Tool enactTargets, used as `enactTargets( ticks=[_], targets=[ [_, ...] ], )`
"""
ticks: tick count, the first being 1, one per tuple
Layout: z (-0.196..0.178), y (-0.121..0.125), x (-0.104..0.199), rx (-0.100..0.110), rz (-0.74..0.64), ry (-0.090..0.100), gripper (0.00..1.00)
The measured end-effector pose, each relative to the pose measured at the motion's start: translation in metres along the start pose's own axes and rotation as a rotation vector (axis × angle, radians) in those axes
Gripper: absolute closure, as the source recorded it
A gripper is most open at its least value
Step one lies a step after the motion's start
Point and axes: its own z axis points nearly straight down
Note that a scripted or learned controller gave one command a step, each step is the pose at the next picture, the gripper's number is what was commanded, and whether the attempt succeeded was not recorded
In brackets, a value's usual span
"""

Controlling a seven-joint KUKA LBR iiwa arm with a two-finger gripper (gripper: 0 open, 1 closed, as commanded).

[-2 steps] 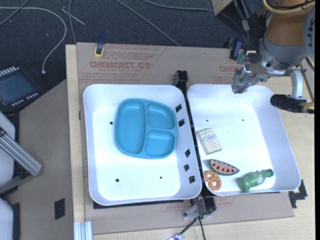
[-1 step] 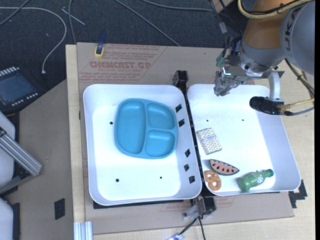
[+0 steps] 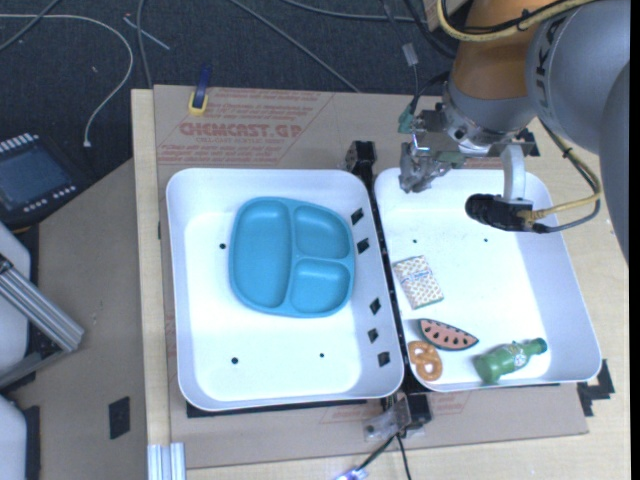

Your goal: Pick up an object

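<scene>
Objects: checked packet [image 3: 418,280], watermelon slice [image 3: 447,334], pretzel [image 3: 425,360], green bottle [image 3: 508,358] in right bin [image 3: 560,268] | gripper [image 3: 415,176] over far corner, I can't tell its grip | blue plate [image 3: 292,256] left.

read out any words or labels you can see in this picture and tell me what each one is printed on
"CHEMCAST GP": large red letters on the brown board behind the bins; I am unsure of the last letters.
Smaller red lines above and below it: too blurred to read.
Letters on the arm's grey casing: cut off, unreadable.
Patterned packet in the right bin: nothing legible.
</scene>
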Motion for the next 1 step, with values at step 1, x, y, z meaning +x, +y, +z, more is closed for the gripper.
enactTargets(
  ticks=[1],
  targets=[
    [-0.0063,-0.0064,0.0567,-0.002,-0.002,0.001,1.0]
  ],
)
